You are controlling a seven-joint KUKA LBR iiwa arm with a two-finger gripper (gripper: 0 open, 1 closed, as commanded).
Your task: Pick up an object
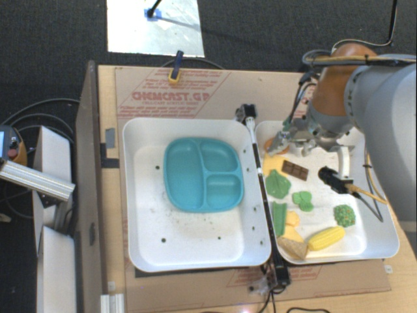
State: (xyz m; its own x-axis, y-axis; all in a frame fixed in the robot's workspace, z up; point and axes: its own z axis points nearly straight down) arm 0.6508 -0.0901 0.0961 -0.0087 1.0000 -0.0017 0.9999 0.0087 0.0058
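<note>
- The gripper (294, 145) hangs over the far left corner of the right bin (381, 237) - whether it is clenched or released cannot be told from this angle, and nothing shows in its grasp.
- Just below it in the view lies a brown bar (294, 170), with a yellow piece (273, 164) beside the bar, nearer the bin's left wall.
- Farther toward the near edge: a green leaf (278, 185), a broccoli floret (345, 215) and a yellow corn cob (326, 238) - all apart from the gripper.
- In the left bin (146, 227), a teal divided plate (203, 175) lies flat.
- Both bins sit side by side on the table (169, 93).
</note>
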